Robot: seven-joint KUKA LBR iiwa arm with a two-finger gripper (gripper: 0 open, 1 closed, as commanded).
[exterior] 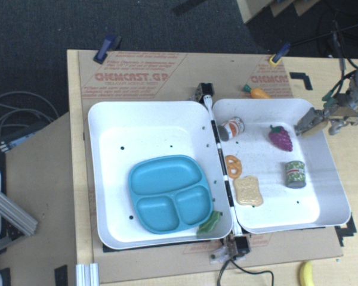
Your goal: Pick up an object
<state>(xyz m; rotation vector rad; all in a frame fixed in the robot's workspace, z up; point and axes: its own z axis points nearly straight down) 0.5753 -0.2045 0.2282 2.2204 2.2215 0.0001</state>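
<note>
Gripper parked at the right bin's 2 o'clock rim, nothing held.

Your gripper (323,119) looks spread and empty; nearest the grape bunch (280,137), the can (295,174) at 4 o'clock of it. Descending here could strike the right bin (328,195) wall.

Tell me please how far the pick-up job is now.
Done: nothing looks lifted yet. The purple toy grape bunch, the small green-labelled can, the pretzel and the tan bread slice all lie in the right white bin. In hand: the gripper hangs at that bin's upper right rim, nothing visible between its fingers. Left: the whole grasp and lift.
</note>
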